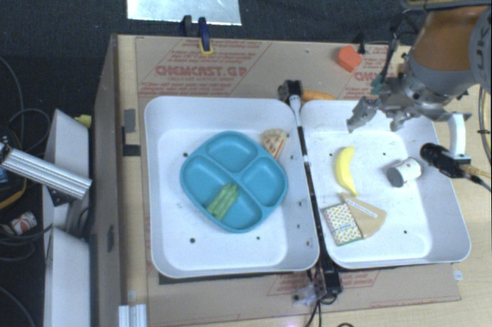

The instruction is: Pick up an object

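My gripper (380,120) hovers over the back part of the right bin (442,241), fingers spread open and nothing between them. A yellow banana (346,170) lies below and slightly left of it. To the banana's right rests a small white and grey cylinder (403,171). Near the bin's front sit a patterned packet (342,223) and a flat tan piece (371,215). In the left bin (173,241) stands a blue divided plate (233,181) holding a green item (223,201), with a ridged tan piece (274,141) at its upper right.
A black divider (305,164) runs between the two bins. An orange block (348,58) lies on the board behind the right bin, and an orange stick (317,95) rests at that bin's back rim. A black fitting (440,157) juts in over its right edge.
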{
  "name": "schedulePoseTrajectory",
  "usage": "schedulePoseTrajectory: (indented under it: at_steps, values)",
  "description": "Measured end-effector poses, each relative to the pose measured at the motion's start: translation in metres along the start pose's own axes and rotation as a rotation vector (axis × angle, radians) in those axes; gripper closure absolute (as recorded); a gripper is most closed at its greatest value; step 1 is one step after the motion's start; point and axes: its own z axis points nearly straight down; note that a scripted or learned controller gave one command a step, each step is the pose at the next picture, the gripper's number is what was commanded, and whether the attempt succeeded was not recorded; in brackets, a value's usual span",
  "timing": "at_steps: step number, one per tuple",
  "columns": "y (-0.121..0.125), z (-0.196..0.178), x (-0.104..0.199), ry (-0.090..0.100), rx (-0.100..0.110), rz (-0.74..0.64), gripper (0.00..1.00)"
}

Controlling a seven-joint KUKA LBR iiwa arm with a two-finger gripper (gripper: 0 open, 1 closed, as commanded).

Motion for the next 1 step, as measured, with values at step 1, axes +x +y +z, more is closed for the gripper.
schedulePoseTrajectory:
  at_steps: [1]
  values:
    - [0.0058, 0.1010, -0.0099, 0.000, 0.003, 0.002, 0.00]
